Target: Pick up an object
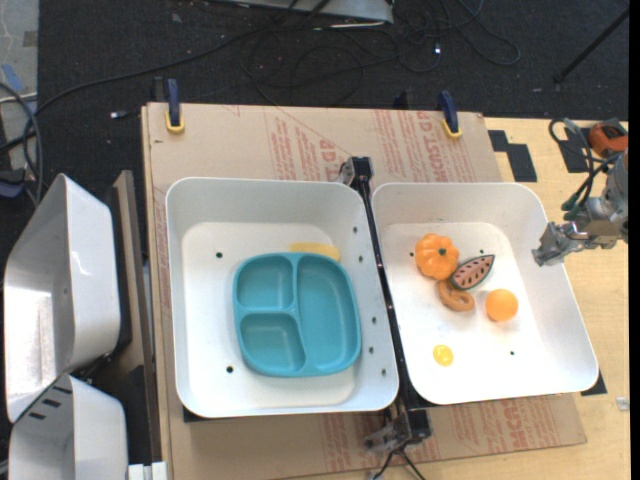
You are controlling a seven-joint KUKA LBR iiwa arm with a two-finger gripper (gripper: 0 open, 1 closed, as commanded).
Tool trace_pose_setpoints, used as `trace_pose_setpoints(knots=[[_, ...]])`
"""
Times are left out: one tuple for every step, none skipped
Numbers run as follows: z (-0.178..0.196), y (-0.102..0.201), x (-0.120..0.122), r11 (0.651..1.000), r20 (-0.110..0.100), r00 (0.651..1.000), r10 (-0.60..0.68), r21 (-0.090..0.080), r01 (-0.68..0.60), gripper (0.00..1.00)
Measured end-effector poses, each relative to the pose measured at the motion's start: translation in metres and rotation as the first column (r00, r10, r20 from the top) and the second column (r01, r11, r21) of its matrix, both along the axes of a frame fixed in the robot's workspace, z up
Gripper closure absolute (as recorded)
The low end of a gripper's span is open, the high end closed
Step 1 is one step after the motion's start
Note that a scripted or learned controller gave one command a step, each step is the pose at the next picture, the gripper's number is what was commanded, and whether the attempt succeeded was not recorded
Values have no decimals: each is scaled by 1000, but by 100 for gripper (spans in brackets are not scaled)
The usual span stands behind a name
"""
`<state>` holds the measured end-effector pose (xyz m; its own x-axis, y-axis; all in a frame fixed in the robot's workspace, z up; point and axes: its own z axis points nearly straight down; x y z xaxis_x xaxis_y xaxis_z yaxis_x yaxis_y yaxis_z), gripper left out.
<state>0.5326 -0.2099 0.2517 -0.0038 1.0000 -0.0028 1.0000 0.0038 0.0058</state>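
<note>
We see a teal divided tray (297, 313) in the left bin (190, 268). In the right bin (560, 353) lie a small pumpkin (437, 255), a watermelon slice (473, 271) and an orange ball (501, 305), all well left of the gripper (553, 244), which hovers at the bin's right rim. The 2 bins rest on a cardboard sheet (300, 138) above dark carpet (100, 28).

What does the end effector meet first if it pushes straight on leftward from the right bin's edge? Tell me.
Probably the round orange ball, the nearest item left of the end effector, though slightly below its line. Height above the shallow white right bin is unclear, so it could pass over.
</note>
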Motion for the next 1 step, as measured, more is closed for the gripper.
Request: trace_pose_setpoints(knots=[[-2,45,-9,1000,-6,1000,3,4,-3,100]])
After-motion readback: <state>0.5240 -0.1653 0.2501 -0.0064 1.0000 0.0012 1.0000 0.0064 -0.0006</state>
